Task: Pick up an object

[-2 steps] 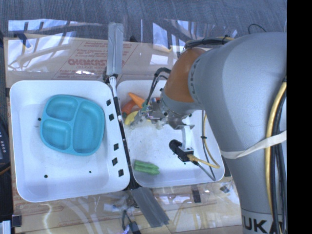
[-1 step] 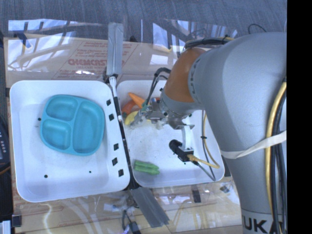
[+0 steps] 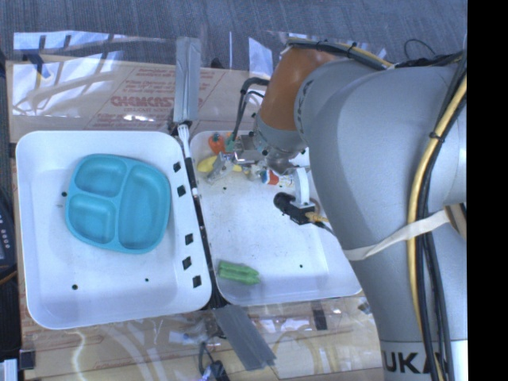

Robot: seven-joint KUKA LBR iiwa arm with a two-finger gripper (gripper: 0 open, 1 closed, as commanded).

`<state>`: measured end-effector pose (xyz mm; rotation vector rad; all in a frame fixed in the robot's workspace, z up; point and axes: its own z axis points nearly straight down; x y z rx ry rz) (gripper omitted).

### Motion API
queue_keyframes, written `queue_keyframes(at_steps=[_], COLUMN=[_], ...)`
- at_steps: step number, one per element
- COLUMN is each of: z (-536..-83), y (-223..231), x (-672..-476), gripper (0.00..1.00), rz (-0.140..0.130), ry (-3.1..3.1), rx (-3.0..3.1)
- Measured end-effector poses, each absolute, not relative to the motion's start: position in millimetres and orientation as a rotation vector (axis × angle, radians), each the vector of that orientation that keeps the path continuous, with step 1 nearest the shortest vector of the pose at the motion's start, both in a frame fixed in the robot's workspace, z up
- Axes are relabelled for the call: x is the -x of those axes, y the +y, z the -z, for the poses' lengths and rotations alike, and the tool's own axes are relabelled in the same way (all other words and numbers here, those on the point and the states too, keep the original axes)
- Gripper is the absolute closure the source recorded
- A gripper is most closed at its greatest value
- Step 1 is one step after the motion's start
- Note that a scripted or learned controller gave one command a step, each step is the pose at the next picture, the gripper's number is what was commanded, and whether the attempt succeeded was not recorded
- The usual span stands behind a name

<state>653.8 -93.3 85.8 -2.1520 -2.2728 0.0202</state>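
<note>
— Camera view: my gripper (image 3: 252, 159) sits over small toys (image 3: 218, 155) at the right bin's (image 3: 270, 288) far-left corner; grip state, I cannot tell.
— I'd settle squarely on one piece before lifting.

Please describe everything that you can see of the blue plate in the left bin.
The blue plate is a light turquoise dish, apparently plastic, with rounded corners and a raised rim. Ridges divide it into three compartments: two smaller ones on its left side and one long one on its right. It lies flat and right side up on the floor of the left bin, slightly turned, nearer the far wall. Nothing lies in it and only the bin touches it.
</note>
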Motion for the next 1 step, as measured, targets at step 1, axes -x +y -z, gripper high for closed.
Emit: queue_keyframes(at_steps=[1], z=[-86.0], y=[-92.9], x=[-654.5], gripper=[0.00], rz=[-0.015], ry=[-2.331], rx=[2.084])
